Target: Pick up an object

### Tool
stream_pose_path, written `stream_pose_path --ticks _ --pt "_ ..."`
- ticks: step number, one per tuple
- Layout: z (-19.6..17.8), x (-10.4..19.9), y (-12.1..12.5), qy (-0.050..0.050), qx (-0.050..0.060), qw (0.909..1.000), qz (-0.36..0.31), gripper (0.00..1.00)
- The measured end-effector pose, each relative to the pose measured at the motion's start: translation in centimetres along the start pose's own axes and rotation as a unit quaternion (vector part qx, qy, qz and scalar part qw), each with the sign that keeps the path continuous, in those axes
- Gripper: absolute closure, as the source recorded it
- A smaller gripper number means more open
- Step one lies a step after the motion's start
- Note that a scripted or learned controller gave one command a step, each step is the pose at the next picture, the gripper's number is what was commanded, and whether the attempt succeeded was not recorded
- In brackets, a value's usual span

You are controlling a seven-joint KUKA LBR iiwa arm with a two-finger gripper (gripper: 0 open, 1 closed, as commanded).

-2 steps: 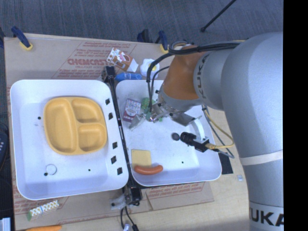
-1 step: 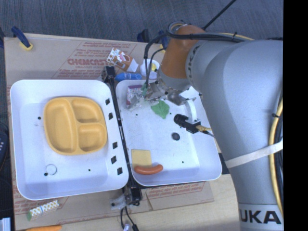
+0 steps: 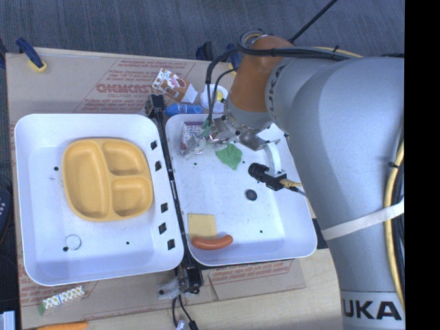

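My gripper hangs low over the far left corner of the right bin, under the orange wrist band. It is right beside a crinkly silver packet and just above a green leaf-like piece. Whether it touches either one is not clear. Near the bin's front edge lie a yellow cheese slice and a reddish sausage. A small dark disc sits in the middle of the bin.
The left bin holds a yellow divided tray. The grey arm covers the right bin's right side. Small packets and a blue item lie on the cardboard behind the bins.
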State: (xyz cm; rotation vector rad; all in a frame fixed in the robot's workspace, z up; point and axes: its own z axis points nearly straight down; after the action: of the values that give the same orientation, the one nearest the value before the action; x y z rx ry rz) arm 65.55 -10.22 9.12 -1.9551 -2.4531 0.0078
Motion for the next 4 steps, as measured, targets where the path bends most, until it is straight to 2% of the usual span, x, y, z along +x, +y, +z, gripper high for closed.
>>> stream_pose_path --ticks 2,3,4 --pt "0.0 0.0 0.0 0.000 0.000 1.0000 0.000 0.00" --pt "-1.1 0.0 0.1 0.000 0.000 1.0000 -0.002 1.00" --pt "-1.0 0.1 0.0 0.001 0.002 1.0000 -0.002 0.00"
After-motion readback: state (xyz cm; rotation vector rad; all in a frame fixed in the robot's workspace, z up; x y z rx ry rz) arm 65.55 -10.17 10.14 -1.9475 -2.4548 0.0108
